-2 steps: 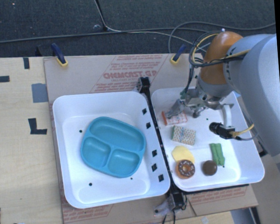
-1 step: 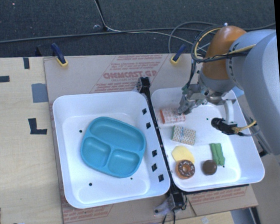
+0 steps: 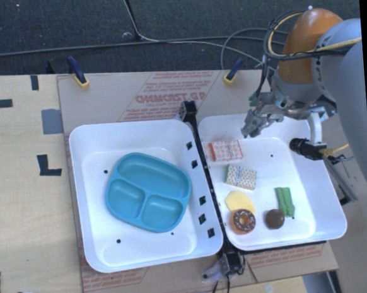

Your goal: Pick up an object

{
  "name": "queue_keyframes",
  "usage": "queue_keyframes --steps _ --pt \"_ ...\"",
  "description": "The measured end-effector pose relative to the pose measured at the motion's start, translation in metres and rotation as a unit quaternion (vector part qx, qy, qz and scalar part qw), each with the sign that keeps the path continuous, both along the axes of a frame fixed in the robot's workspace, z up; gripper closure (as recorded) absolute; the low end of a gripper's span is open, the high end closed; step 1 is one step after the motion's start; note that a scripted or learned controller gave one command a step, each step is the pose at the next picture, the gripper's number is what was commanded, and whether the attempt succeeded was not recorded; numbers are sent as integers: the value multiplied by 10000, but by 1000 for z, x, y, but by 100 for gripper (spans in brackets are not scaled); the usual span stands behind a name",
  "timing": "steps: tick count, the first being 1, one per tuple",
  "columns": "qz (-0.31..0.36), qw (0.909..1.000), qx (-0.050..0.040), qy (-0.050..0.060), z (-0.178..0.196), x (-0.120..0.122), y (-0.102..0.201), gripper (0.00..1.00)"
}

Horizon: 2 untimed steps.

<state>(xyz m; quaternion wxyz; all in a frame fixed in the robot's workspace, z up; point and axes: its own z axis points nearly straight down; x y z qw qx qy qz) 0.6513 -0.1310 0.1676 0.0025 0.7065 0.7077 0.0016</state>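
Observation:
My gripper (image 3: 253, 128) hangs over the far edge of the right bin (image 3: 322, 223), up and to the right of a red-and-white patterned packet (image 3: 225, 151). Nothing shows between its fingers. Below the packet lie a speckled pastel block (image 3: 241, 177), a yellow piece (image 3: 238, 201), a chocolate doughnut (image 3: 243, 221), a brown ball (image 3: 274, 219) and a green stick (image 3: 284, 201). All of these rest on the bin floor.
The left bin (image 3: 93, 244) holds a blue divided plate (image 3: 148, 191). A black divider (image 3: 201, 173) with clips runs between the bins. Blue-and-yellow clamps (image 3: 76, 72) pin the cardboard at the back. The arm's orange band (image 3: 304, 38) looms over the back right.

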Motion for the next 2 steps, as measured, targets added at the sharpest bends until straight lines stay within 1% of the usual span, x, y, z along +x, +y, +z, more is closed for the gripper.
queue_keyframes --steps 1,2 --pt "1 10000 1 1 54 1 0 100" --pt "-2 10000 6 28 59 2 1 100"
